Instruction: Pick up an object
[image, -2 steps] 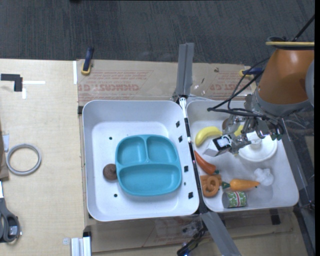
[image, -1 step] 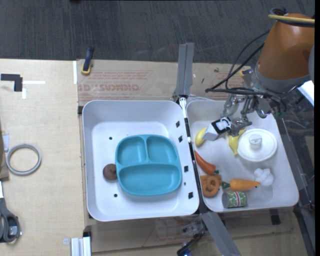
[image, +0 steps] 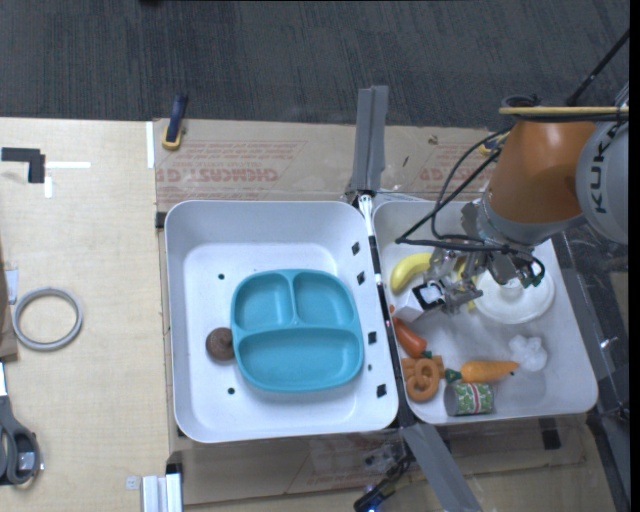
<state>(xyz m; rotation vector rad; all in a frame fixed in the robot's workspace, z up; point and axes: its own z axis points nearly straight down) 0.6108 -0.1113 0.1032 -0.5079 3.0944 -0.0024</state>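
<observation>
Fingers (image: 462, 296) state unclear, can't tell grip. Banana (image: 409, 271) just left of them, plate (image: 520, 300) just right. Carrot (image: 487, 370) below.

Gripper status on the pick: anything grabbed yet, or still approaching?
Done: the arm has reached into the right bin, and the gripper sits low beside the banana. In hand: nothing visibly between its fingers; cables and hardware blur them. Left: close on an item and lift. The carrot, pretzel and green can lie untouched at the near edge.
</observation>
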